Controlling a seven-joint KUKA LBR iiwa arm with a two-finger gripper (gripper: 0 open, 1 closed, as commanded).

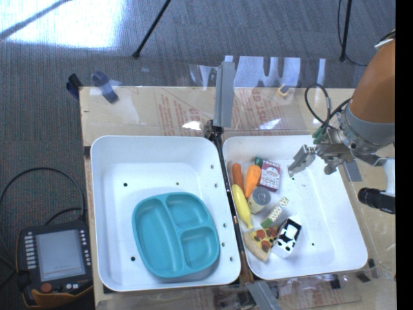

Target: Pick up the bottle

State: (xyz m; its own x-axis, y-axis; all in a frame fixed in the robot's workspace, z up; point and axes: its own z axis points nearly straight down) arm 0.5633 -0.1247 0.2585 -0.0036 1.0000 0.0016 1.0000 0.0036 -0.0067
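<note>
Surface [155,112]: you have a pale board under clear sheeting, carrying two shallow white bins side by side.

Left bin [110,166]: holds one teal divided plate [175,236], three compartments, lying flat toward the near right of the bin.

Right bin [335,225]: all its contents crowd the left wall. The right half of its floor is bare white.

Arm [377,92]: you see it enter from the right, orange band above a grey wrist, hanging over the far right corner of the right bin.

Claw [318,161]: two grey fingers spread apart, pointing left and down over the upper right of the bin. Nothing sits between them; they touch no object.

Contents, largest to smallest:
- Banana [241,205], yellow, lying along the left wall.
- Pizza slice [259,243], near the front, just below the banana.
- Black-and-white cow-patterned toy [288,236], just right of the pizza slice.
- Maroon carton [270,174], tilted, at the far end of the cluster.
- Two carrots [251,180], side by side, left of the carton.
- Bottle [260,199]: small, greyish, cap end up toward you, wedged between banana and carton. It lies well apart from the claw, to its lower left.
</note>
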